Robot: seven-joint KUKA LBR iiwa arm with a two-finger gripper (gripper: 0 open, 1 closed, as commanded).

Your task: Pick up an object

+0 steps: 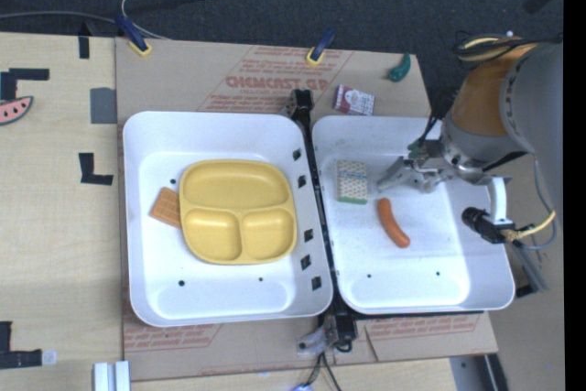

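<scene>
Overhead slanted view of a bench w/ two shallow white bins side by side. Left bin [146,288] holds a yellow divided plate [240,210]; a tan wafer-like piece [166,208] pokes out from under the plate's left edge. Right bin [476,284] holds an orange sausage [394,222], lying at a slant near the bin's middle, and a small pale sponge [352,180] just up-left of it, near the divider. The two are close but apart.

Grey arm [508,105] w/ orange band reaches in from the right. Gripper [392,179] sits low over the right bin, fingers pointing left, between sponge and sausage, just above the sausage's upper end. Fingers look slightly parted, narrow gap, nothing between them.

Judgement: approach stage; nothing picked yet. Sausage is the likely target, sponge a close second.

Risks: tips are offset from both items, so closing here probably grabs air. Sausage is round and smooth, so an off-centre pinch could roll it or squirt it out. Narrow gap may land on top of it instead of straddling. Sponge could get nudged toward the divider.

Outside the bins, on the cardboard: a small red-white packet [353,100] and a green bit [399,68].
</scene>
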